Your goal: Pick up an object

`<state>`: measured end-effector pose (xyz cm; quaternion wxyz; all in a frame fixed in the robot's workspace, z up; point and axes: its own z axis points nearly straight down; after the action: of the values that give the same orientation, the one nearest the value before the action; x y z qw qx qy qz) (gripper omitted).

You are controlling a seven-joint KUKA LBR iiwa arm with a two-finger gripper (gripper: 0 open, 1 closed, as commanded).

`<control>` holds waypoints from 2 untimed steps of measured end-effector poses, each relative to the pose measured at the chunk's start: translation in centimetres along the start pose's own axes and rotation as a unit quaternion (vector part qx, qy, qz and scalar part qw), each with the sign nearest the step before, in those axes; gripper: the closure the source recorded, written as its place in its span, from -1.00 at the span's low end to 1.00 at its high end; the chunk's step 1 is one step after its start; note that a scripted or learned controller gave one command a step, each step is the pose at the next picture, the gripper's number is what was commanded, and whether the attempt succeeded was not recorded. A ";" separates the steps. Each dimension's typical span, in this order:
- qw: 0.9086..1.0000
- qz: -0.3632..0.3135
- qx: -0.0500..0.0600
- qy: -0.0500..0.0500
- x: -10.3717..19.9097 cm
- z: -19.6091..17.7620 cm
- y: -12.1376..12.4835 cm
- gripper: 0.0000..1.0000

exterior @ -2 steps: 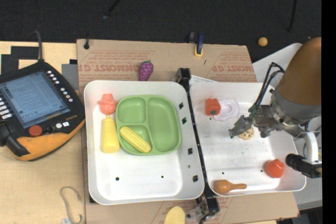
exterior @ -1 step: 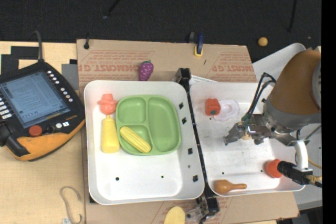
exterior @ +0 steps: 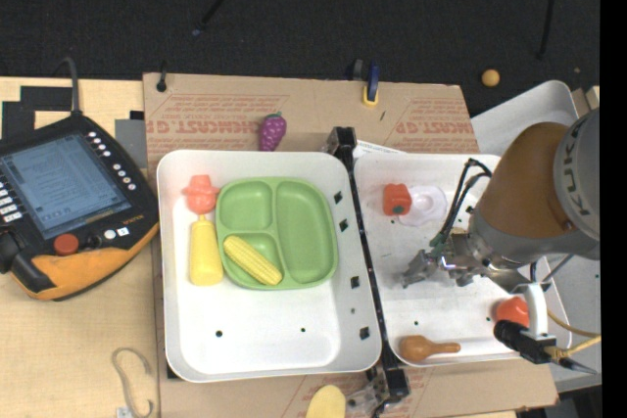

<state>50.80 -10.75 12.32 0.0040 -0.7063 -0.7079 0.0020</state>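
My gripper (exterior: 423, 270) hangs low over the middle of the right bin (exterior: 392, 308), reaching in from the right under the grey arm and its brown-orange band. Nothing shows in it. An orange-red small object (exterior: 396, 199) lies up-left of it, beside a clear plastic piece (exterior: 427, 205). A tan pear-shaped object (exterior: 427, 348) rests at the bin's front edge, below the gripper. A red-orange object (exterior: 511, 310) sits at the front right, partly behind the arm's cabling.
The left bin (exterior: 255, 338) holds a green divided plate (exterior: 294, 210) with a corn cob (exterior: 253, 260), a yellow bottle (exterior: 204, 253) and a pink-red toy (exterior: 200, 195). Purple grapes (exterior: 272, 130) lie on the cardboard behind. A teach pendant (exterior: 69, 201) sits at the left.
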 end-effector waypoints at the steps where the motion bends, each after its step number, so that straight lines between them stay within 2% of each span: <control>1: 1.000 0.000 -0.002 -0.001 0.2 3.8 0.0 -1.00; 2: 1.000 0.005 -0.003 0.000 0.0 2.5 0.0 1.00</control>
<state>50.75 -10.76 9.78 0.0018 -0.7097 -0.7045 0.0005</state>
